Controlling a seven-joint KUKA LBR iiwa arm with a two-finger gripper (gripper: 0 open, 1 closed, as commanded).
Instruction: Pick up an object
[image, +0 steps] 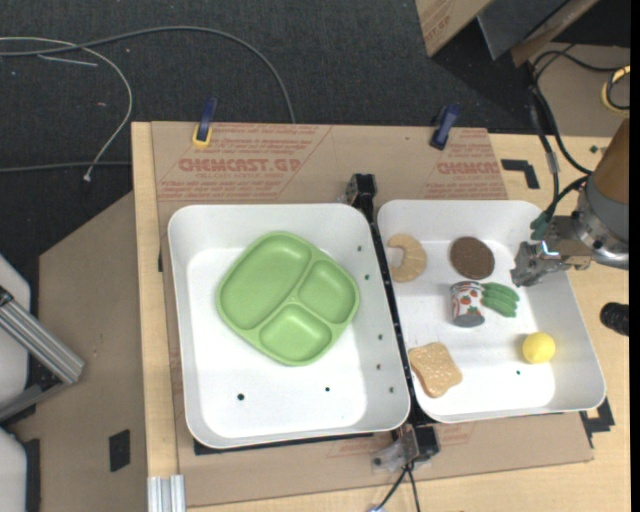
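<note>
In the right bin (570, 390) lie a tan croissant-shaped piece (407, 257), a brown round disc (472, 257), a small can (467, 303) with a red and grey label, a green leafy item (500, 298) beside the can, a yellow ball (538, 347) and a slice of toast (435, 368). My gripper (532, 262) hangs over the bin's right side, just right of the brown disc and above the green item. Nothing shows between its fingers.
The left bin (200, 400) holds a green divided plate (288, 296). Blue clamps (206, 120) (444, 126) pin the cardboard sheet at the back. A black clip (360, 188) sits between the bins at the far edge. Cables trail on the dark floor behind.
</note>
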